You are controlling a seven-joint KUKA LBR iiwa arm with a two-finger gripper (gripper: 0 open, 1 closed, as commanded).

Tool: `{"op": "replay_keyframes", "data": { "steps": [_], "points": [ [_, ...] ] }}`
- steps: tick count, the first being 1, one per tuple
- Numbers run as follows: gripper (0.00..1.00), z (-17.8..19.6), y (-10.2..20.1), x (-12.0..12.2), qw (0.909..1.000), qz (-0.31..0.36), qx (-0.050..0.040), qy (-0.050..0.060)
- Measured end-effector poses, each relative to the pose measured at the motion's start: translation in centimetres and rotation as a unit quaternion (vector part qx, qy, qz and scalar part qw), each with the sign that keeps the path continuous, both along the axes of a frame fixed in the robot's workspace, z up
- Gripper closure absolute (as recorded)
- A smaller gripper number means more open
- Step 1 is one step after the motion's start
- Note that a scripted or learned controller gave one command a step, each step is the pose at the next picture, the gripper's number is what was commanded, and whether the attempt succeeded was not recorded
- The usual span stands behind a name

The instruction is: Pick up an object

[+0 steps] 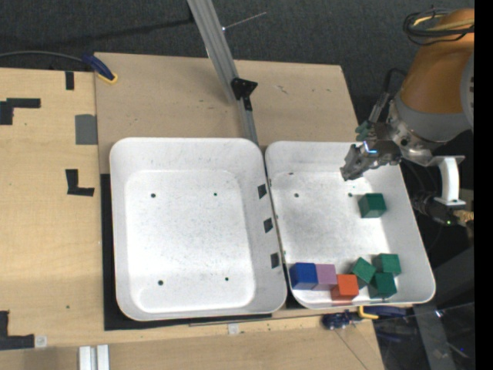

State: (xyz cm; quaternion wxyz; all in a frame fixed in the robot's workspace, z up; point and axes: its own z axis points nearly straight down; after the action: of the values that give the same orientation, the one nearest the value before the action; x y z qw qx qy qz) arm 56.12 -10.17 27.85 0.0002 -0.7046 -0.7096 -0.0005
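Note:
The right bin [308, 206] holds several small blocks. One green block [373, 205] sits alone toward its right side. Along the near edge lie a blue block [303, 275], a pale purple block [326, 274], an orange block [347, 286] and three green blocks [380, 273] bunched in the near right corner. My gripper [355, 163] hangs over the bin's far right part, up and to the left of the lone green block, with nothing visible between its fingers.
The left bin [189, 222] adjoins the right one. A slanted metal pole [219, 41] with a black clamp [244, 89] stands just behind the bins. Black tape marks [75, 182] lie on the bench at the left.

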Motion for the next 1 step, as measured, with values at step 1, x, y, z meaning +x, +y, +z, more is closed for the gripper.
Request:
{"op": "replay_keyframes", "data": {
  "steps": [1],
  "points": [
    [1.00,-1.01,5.38,1.50,1.0000,0.000,0.0000,0.001]
  ]
}}
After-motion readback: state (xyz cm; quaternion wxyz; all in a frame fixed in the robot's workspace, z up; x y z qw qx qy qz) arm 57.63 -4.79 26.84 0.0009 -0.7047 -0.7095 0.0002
